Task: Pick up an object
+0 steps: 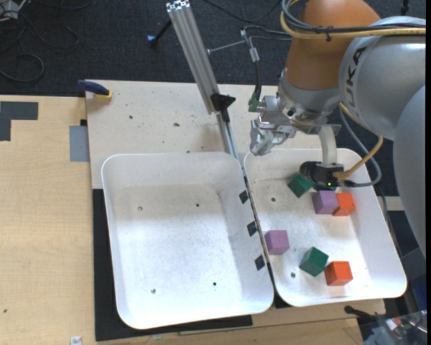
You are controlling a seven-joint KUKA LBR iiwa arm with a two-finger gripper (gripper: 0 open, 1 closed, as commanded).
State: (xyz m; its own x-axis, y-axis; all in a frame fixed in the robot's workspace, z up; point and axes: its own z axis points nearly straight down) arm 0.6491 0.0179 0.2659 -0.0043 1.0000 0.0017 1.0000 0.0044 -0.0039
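The right bin point(392, 279) holds several small cubes. A green cube point(299, 186), a purple cube point(325, 202) and an orange cube point(344, 204) lie close together at its far side. Another purple cube point(276, 241), a green cube point(314, 261) and an orange cube point(338, 272) lie nearer the front. My gripper point(261, 146) hangs over the bin's far left corner, up and to the left of the far green cube. It looks shut, with nothing between its fingers.
The left bin point(109, 169) sits beside the right one, and they meet along a shared rim with black clips point(252, 228). A slanted metal pole point(197, 56) rises behind the bins, just left of the gripper. A small blue and yellow object point(93, 88) lies at the bench's far left corner.
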